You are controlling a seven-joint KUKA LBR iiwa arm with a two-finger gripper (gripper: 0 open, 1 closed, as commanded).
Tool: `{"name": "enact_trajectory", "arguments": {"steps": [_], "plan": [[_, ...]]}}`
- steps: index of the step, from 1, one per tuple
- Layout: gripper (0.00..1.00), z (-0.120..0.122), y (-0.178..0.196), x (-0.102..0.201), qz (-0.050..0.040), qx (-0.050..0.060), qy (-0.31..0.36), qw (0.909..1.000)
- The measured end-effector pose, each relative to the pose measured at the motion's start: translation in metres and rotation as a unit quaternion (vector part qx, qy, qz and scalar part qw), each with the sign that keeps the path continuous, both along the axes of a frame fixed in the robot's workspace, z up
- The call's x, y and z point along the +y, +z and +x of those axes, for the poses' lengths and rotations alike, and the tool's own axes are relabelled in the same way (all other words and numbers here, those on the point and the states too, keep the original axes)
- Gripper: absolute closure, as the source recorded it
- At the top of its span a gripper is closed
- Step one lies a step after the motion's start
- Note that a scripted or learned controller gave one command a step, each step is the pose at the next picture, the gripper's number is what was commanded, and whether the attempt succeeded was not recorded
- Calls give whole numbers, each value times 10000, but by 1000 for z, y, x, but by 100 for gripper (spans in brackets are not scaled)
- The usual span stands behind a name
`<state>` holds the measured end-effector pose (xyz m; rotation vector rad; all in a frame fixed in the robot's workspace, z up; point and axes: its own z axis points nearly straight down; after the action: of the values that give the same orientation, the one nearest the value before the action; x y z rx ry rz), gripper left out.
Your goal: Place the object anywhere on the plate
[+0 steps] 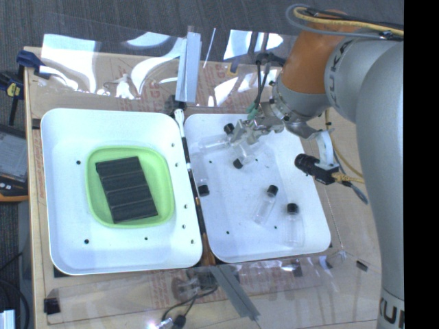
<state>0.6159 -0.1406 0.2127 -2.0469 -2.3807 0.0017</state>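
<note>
A green plate (162,184) lies in the left bin (62,136), and a dark ridged rectangular block (125,188) rests flat on its middle. My gripper (244,133) is over in the right bin (312,242), low at its far end, well apart from the plate. Just to its left lies a clear vial (214,143), with a black cap (228,127) close by. The wrist hides what is right under the gripper.
Several clear vials with black caps lie scattered in the right bin: one (238,162) below the gripper, one (203,189) at the left wall, two (264,208) (293,225) nearer the front. The grey arm (357,81) covers the right bin's far right corner.
</note>
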Motion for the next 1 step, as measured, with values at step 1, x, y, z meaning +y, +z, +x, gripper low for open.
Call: {"name": "enact_trajectory", "arguments": {"steps": [1], "plan": [[100, -40, -22, 76, 2, 19, 747, 9972]]}}
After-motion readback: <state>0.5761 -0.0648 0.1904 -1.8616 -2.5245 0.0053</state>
